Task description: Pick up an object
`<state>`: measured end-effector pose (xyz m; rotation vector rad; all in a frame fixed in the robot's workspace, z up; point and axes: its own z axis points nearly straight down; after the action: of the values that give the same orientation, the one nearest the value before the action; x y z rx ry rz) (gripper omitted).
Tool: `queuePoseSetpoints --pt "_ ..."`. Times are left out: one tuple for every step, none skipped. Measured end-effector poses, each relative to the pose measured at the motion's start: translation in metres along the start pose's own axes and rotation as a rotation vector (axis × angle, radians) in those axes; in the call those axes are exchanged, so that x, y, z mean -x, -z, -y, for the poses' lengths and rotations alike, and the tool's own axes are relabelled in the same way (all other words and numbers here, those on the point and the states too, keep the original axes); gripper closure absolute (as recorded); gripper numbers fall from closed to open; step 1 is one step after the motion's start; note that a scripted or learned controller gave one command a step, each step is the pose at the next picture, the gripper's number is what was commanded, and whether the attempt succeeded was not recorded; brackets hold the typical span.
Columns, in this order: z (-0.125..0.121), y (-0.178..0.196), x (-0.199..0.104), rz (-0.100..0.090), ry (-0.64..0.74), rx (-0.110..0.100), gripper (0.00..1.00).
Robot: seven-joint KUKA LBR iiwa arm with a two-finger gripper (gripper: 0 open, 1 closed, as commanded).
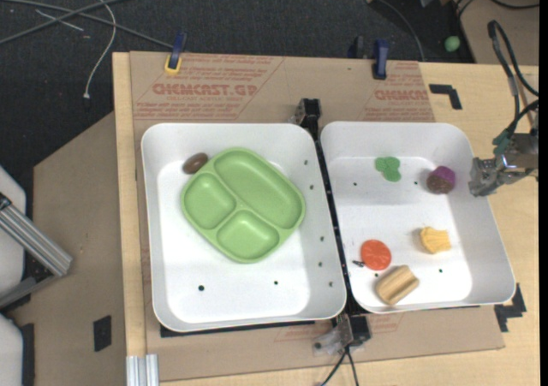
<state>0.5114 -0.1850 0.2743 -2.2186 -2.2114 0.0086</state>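
In the right bin (479, 286) lie several small items: a green piece (389, 169) near the back, a purple ball-like piece (442, 179) at the back right, a yellow piece (435, 240), a red-orange round piece (376, 253) and a tan bread-like roll (396, 283) at the front. My gripper (486, 177) sits at the right rim of this bin, just right of the purple piece, with nothing visible between its fingers.
The left bin (175, 277) holds a green divided plate (243, 204) and a small brown object (196, 163) at its back left. Blue clamps (380, 57) pin the cardboard base at the back. Cables trail on the right side.
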Motion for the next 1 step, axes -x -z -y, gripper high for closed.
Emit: queuePoseSetpoints --pt "-0.002 0.0056 -0.0005 0.002 0.003 0.011 0.0"
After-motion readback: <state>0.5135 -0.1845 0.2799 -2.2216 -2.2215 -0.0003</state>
